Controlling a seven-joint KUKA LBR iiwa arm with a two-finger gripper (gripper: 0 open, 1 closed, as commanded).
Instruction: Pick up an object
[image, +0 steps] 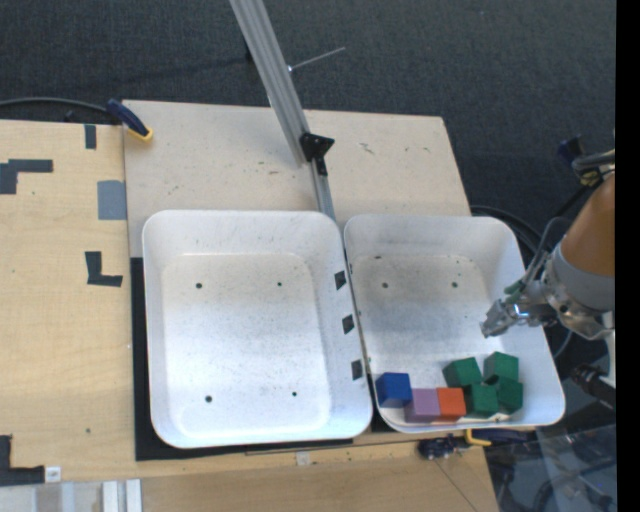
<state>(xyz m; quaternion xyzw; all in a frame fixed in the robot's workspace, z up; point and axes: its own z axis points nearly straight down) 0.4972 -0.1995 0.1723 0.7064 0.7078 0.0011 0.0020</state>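
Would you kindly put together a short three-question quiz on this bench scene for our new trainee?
1. True or false: the blue block lies in the left bin.
2. Which block sits directly between the blue block and the orange block? A) green B) purple C) yellow
3. Fill in: the gripper is over the ____ bin, near its far-right wall.

Key
1. False: it lies in the right bin, at the front left of the block cluster.
2. B: the purple block.
3. right; it is above the green blocks with nothing visibly held.
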